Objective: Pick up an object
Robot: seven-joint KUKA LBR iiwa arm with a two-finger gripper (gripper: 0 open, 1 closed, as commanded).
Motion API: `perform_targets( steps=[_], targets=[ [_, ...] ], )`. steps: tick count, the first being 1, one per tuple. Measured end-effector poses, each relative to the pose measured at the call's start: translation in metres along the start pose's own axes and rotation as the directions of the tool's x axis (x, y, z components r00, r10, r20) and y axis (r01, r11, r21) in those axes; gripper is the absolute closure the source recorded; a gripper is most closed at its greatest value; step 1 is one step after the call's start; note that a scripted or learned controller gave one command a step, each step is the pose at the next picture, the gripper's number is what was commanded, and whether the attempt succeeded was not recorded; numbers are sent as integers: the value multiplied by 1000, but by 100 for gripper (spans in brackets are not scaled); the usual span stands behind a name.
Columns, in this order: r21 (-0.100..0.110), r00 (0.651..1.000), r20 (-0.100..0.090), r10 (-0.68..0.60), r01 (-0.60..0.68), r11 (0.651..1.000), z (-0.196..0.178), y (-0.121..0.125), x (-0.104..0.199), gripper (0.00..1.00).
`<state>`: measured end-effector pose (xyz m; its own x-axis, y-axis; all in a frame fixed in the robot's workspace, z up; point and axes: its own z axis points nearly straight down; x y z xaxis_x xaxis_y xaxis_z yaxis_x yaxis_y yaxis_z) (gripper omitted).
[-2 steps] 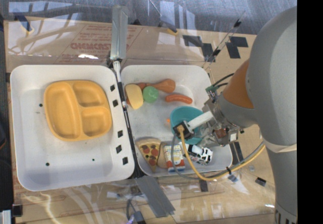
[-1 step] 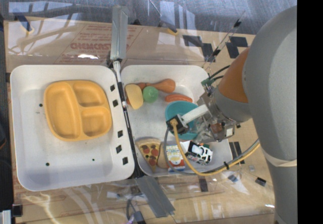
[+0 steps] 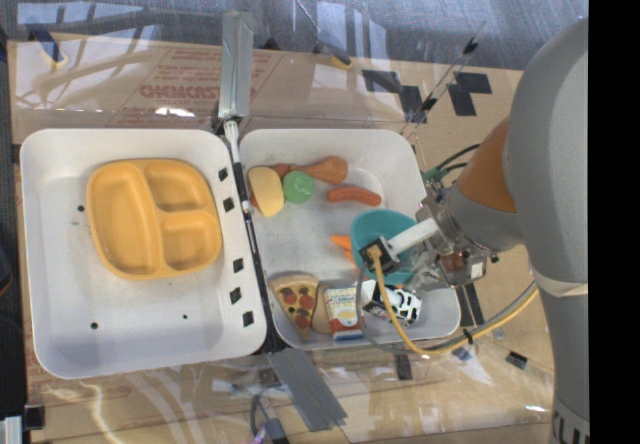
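— Where are you looking from?

— You have one fixed camera above the bench (image 3: pixel 120 92), tilted down, so the far edge sits toward twelve o'clock and the near edge toward six.

— How close?

— Middling: both white bins fit, the left bin (image 3: pixel 50 332) toward nine o'clock, the right bin (image 3: pixel 400 147) just past centre. The arm (image 3: pixel 560 162) crowds in from three o'clock, probably nearer your lens, since it looks large and soft.
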<state>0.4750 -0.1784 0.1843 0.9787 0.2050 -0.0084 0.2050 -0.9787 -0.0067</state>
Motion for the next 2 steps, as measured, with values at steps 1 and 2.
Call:
perform_targets(
  steps=[1,2],
  targets=[
    [-4,1000,-6,-3,3,1000,-71,-15,4,100],
    [-3,999,-4,-39,39,999,-89,31,-6,100]
  ],
)
